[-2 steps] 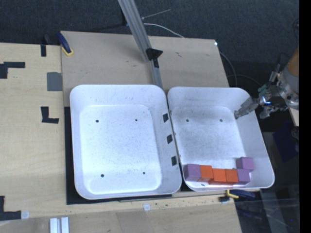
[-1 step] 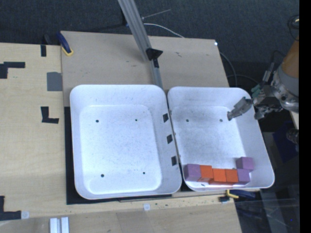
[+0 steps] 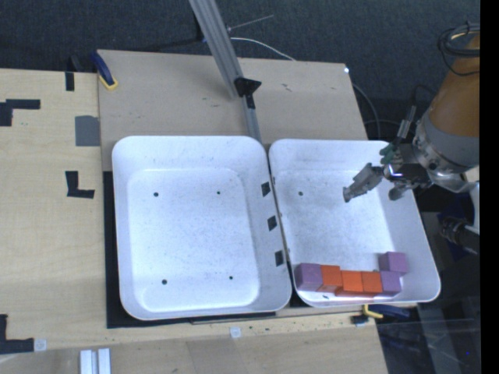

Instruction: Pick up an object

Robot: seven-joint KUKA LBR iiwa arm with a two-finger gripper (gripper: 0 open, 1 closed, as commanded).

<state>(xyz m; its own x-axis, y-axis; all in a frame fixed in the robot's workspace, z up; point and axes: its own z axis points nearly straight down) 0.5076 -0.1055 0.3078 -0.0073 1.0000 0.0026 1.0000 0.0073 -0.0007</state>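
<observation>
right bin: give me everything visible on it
The right bin is a shallow white tray, plastic by its look, with rounded corners and a speckled floor. It sits flush beside the left bin. Purple and orange blocks line its near wall. The pincer hangs over its far right part, holding nothing.

Blocks sitting along the near wall of the right bin [image 3: 405,209]

Purple block [image 3: 309,275], orange blocks [image 3: 351,281] and another purple block [image 3: 394,263] are lying huddled in a touching row, the right-hand purple one sitting slightly farther back at the row's end.
</observation>
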